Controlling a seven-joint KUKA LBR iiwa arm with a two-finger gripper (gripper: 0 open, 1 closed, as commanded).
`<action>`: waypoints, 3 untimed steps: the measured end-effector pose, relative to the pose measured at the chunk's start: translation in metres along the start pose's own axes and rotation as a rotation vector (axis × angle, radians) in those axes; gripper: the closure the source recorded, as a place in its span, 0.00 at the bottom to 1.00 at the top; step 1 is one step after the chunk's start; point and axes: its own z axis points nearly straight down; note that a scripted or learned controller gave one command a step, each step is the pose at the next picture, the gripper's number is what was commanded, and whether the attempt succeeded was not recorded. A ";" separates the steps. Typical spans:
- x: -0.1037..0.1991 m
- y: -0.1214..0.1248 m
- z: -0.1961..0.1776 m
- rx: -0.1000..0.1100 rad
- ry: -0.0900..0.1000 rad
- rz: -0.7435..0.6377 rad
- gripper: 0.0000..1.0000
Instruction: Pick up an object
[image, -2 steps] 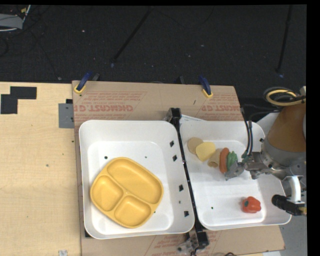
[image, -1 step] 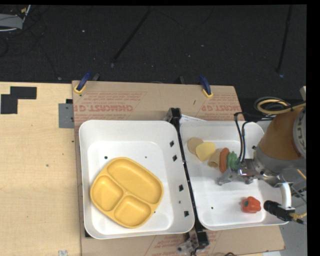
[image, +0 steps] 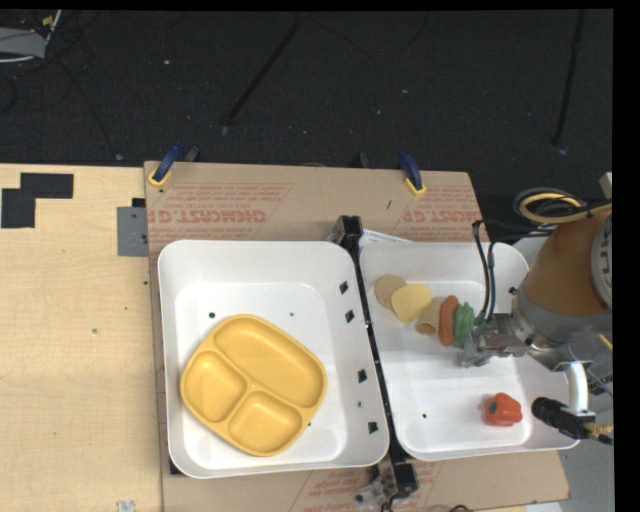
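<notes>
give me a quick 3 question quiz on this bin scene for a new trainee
1. True or false: the yellow divided plate lies in the left bin.
2. Which item lies alone near the right bin's front edge? A) red pepper B) carrot C) pale yellow piece
3. How many compartments does the plate have?

Key: 1 true. 2 A. 3 three.

The gripper sits beside the carrot's green top.

I see gripper (image: 480, 350) low in right bin (image: 440, 420), beside carrot (image: 456, 321); yellow tray (image: 253, 384) in left bin (image: 250, 270)
</notes>
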 end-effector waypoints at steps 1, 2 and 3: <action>0.002 0.004 -0.042 -0.001 -0.001 -0.001 1.00; 0.007 0.002 -0.103 -0.003 -0.001 -0.001 1.00; 0.001 -0.006 -0.157 -0.003 -0.001 0.000 1.00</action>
